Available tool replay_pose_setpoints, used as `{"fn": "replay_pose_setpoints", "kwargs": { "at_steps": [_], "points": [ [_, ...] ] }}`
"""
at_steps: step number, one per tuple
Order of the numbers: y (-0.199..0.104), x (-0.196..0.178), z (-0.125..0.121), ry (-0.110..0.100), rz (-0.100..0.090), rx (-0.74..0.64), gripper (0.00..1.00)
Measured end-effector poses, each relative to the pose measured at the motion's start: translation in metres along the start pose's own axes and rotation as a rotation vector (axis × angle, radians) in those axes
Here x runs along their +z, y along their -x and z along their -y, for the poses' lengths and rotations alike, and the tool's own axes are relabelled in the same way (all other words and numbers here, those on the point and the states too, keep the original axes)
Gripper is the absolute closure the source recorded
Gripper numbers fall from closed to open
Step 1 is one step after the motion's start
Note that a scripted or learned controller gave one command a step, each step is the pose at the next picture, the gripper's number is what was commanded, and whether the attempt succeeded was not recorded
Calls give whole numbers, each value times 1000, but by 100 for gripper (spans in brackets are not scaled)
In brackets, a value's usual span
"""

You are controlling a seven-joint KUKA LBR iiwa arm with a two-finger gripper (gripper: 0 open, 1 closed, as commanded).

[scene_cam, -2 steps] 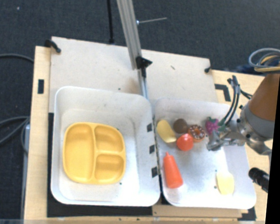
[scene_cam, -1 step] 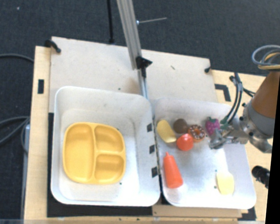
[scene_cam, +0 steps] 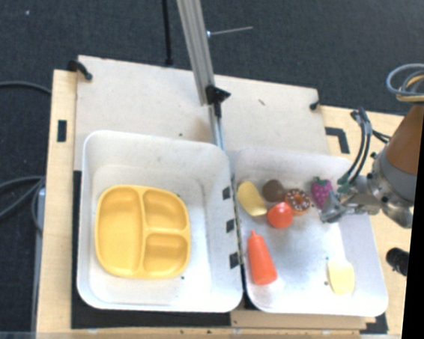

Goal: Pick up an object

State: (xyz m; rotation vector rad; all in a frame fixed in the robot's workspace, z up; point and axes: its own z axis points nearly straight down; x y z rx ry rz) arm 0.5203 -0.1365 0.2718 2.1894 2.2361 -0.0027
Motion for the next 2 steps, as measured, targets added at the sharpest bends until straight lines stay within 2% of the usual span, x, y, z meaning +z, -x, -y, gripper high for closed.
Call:
{"fn": "replay_pose_setpoints", "kwargs": {
  "at_steps": [2],
  "points": [
    [2,-21,-2,6,7,-16,100]
  ]
}}
